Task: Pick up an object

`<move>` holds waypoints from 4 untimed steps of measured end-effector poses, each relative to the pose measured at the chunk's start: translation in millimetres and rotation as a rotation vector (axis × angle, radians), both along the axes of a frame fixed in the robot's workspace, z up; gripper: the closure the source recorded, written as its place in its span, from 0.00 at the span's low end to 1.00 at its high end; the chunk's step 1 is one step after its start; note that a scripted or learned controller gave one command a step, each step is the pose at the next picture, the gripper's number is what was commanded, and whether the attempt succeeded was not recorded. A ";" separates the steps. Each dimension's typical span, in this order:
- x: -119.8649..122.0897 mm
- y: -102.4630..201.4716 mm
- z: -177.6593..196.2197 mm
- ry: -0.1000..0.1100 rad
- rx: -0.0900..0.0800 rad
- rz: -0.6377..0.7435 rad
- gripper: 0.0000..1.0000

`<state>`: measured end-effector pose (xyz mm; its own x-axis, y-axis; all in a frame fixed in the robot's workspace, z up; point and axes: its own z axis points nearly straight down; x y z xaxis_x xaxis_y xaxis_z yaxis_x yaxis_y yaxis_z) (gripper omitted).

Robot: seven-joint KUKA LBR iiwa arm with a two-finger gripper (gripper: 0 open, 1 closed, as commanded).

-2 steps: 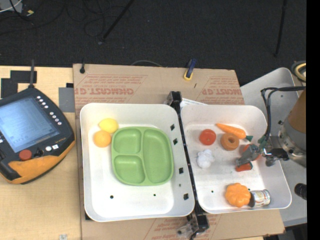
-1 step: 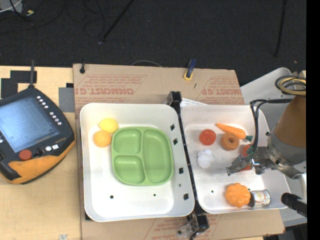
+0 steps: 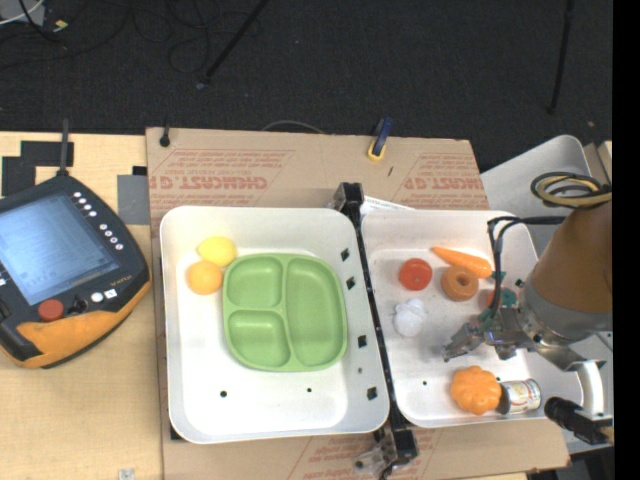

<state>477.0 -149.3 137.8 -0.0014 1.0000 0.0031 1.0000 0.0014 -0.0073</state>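
The left bin point(image 3: 190, 388) holds a green divided tray point(image 3: 285, 311) beside two yellow fruits. In the right bin point(image 3: 425, 408) a carrot point(image 3: 462, 259) lies pointing up-left, well above the pincer point(image 3: 480, 340), whose spread I cannot tell. The arm hides the bin's right wall.

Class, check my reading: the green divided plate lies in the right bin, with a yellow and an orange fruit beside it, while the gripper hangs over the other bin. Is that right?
Not quite. The camera view shows the green divided plate in the left bin, not the right. The yellow fruit and orange fruit do lie beside it, and the gripper hangs over the other bin.
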 end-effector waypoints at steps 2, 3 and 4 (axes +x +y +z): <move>0.4 -0.5 -39.5 -0.005 -0.001 -0.007 1.00; 1.5 -2.1 23.5 -0.009 -0.003 -0.001 1.00; 6.6 -3.5 66.3 -0.008 -0.003 -0.001 1.00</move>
